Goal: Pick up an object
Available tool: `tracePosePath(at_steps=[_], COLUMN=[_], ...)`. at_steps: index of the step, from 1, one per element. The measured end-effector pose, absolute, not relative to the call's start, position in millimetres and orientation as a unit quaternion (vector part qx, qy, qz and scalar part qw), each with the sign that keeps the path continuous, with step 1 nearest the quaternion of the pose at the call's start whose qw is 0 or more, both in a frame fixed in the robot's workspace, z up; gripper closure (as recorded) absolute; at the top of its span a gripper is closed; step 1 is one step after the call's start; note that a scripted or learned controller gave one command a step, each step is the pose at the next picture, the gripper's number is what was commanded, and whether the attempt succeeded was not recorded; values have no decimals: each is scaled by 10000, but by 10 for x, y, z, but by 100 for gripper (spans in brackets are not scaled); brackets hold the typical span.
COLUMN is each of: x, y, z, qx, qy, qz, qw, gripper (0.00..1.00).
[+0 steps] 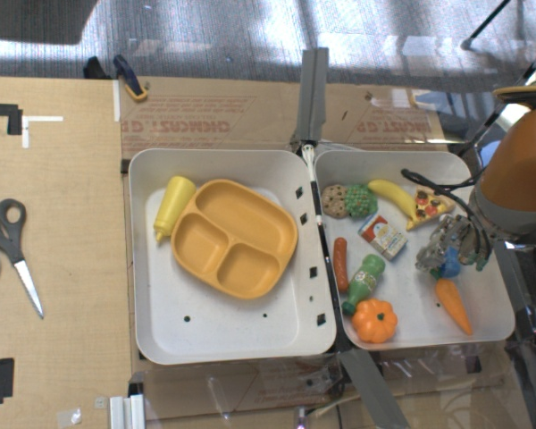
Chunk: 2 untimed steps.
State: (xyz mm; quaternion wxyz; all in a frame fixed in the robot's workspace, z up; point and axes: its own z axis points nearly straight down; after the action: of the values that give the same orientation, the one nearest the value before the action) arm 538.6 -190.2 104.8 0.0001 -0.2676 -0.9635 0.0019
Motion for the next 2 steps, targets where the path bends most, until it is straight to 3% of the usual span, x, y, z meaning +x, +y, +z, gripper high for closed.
tracePosePath(at_steps=[1,2], x=[4775,4776], y=[-1620,-1620], z=[893,893], qx=[-204,-201], qy=[-9998,-9998], qz=[-10,-8], qw=[17,14], gripper=[100,0])
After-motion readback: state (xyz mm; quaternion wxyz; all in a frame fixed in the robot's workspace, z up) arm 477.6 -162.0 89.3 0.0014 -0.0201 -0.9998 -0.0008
